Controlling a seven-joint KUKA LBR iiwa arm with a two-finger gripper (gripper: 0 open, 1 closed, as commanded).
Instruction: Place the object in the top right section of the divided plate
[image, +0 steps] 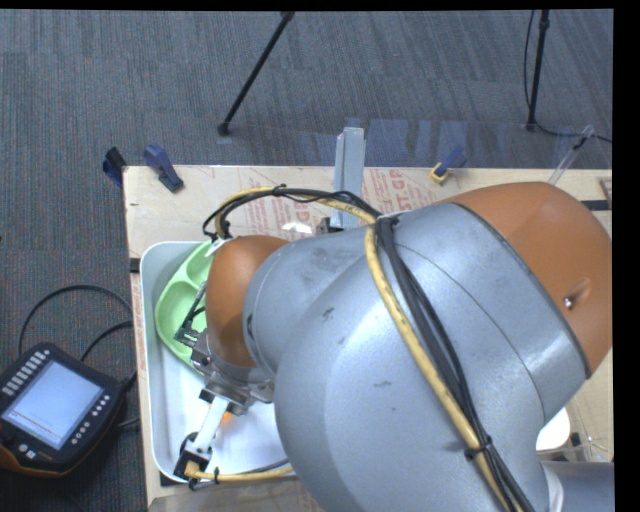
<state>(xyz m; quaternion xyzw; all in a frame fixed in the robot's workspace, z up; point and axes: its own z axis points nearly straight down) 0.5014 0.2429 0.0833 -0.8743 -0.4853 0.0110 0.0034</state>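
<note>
The green divided plate (180, 293) lies in the upper part of the left white bin (151, 340). Most of it is hidden under my arm. My gripper (195, 330) reaches down over the plate's right side, and the orange band and wrist cover it from above. A small orange thing (229, 416) peeks out on the bin floor just below the wrist. I cannot tell what it is, nor whether anything is held.
My grey arm (420, 370) covers the right bin and much of the bench. Blue clamps (162, 166) sit on the bench's back left corner. A teach pendant (50, 405) lies on the floor to the left. Stand legs (255, 75) cross the carpet behind.
</note>
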